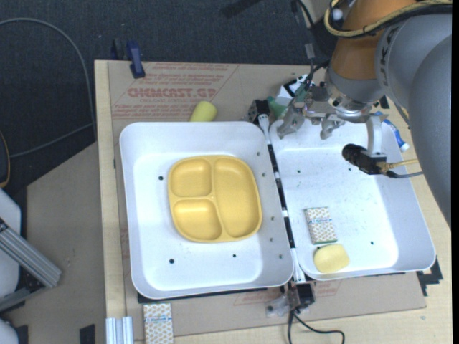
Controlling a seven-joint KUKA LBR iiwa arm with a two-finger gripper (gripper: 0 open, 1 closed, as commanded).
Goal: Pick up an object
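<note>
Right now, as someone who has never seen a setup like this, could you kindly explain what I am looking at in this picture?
This is one picture from a camera fixed above a bench, looking down at a slant. The big grey and orange machine at the upper right is a robot arm; at its end sits its gripper, a two-finger claw, over the far edge of the right bin. I see nothing between its fingers. Two shallow white bins sit side by side. The left bin holds a yellow divided plate. The right bin holds a small patterned packet and a pale yellow lump near its front edge. A yellow piece lies on the board behind the bins.
</note>
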